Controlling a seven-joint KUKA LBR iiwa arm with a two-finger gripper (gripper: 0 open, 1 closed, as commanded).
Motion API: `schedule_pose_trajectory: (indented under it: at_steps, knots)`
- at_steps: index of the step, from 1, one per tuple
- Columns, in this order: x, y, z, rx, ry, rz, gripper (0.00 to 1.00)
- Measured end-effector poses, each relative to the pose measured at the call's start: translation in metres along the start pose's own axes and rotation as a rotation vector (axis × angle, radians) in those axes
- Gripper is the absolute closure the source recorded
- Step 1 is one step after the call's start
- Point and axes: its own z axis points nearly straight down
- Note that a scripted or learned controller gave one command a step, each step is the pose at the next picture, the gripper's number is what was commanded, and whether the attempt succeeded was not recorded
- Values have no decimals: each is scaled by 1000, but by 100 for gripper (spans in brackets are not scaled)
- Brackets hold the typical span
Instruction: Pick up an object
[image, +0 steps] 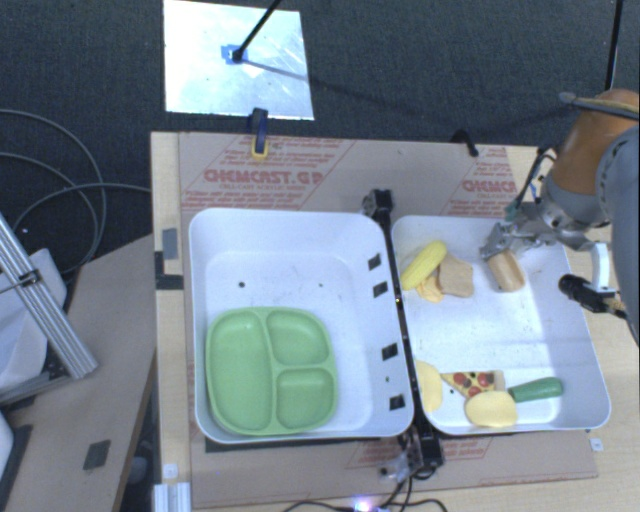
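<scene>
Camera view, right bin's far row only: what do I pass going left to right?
Yellow corn cob → tan bread slice → bread roll, with the gripper right above it.

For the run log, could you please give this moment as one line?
gripper: over right bin, beside bread roll | grasp: none visible | green tray: left bin

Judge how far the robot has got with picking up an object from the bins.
Done: the arm has reached the right bin, and its end effector sits just above the bread roll. In hand: nothing visibly gripped; the roll lies on the bin floor. Left: grasping and lifting. The corn cob, pizza slice and green divided plate lie untouched.
</scene>
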Motion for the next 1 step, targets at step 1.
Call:
schedule_pose_trajectory:
  at_steps: [1]
  knots:
    - [69, 0, -47, 4, 5, 0, 100]
